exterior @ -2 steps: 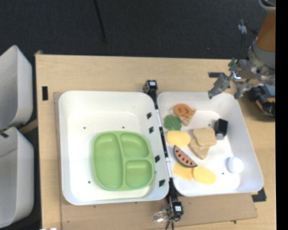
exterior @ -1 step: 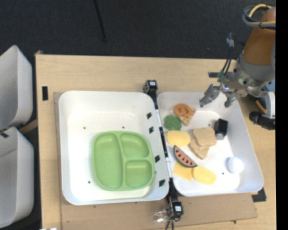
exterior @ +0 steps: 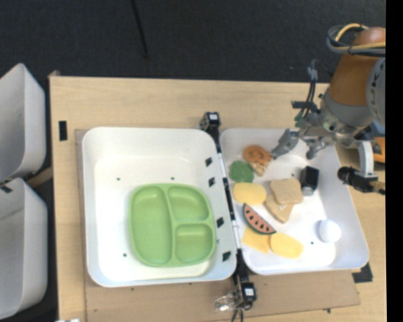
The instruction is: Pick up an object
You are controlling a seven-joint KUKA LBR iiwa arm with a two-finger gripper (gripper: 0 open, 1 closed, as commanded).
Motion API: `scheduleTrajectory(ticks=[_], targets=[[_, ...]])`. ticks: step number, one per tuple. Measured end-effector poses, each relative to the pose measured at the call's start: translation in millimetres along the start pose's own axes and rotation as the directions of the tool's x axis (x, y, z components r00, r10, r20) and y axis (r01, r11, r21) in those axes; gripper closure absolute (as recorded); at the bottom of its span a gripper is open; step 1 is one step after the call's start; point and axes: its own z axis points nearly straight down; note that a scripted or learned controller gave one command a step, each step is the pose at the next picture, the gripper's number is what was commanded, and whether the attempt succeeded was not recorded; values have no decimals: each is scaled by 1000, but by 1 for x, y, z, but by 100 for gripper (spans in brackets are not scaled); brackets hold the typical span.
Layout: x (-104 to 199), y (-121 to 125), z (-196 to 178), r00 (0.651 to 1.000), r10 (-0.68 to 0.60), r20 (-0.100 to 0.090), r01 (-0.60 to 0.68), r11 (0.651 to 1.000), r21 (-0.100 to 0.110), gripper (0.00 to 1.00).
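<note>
Gripper hangs above right bin, fingers spread open, nothing between them, near brown cookie. Green tray lies in left bin.

Illumination was even and moderately bright from overhead, and the white bins showed mild glare without losing detail. Shadows were soft and short. Resolution was low, small toy food items appeared slightly blurred, and the surrounding floor was dark.

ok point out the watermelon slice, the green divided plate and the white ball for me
watermelon slice [exterior: 258,221], camera view, on its red flesh.
green divided plate [exterior: 149,230], camera view, on the floor of its large left compartment.
white ball [exterior: 329,231], camera view, on its top.
</note>
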Motion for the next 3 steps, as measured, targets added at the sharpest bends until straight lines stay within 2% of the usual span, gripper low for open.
scheduleTrajectory(ticks=[2, 3], targets=[[3, 4, 87, 1000, 1, -1, -1, 1000, -6, 0], [2, 7, 73, 1000, 2, 1, -2, 1000, -14, 100]])
